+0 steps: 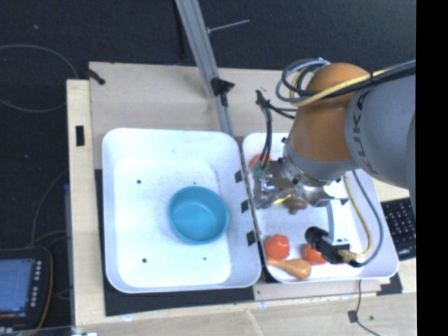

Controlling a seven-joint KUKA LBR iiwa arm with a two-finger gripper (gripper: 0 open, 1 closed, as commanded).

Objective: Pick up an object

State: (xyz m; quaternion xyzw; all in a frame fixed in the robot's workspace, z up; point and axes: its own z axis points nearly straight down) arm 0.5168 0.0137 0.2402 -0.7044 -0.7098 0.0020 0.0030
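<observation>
gripper (269,187) is low over the right bin (381,257), close to its left wall, and i can't tell if it's open or closed. nearer the camera lie a red-orange block (278,245) and a tan pear-shaped toy (294,267). a blue bowl (199,214) sits in the left bin (133,257).

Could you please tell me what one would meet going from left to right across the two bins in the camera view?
Blue bowl in the left bin → red-orange piece in the right bin → second red-orange piece, partly hidden. The tan pear-shaped piece spans both, so it is left out.
</observation>
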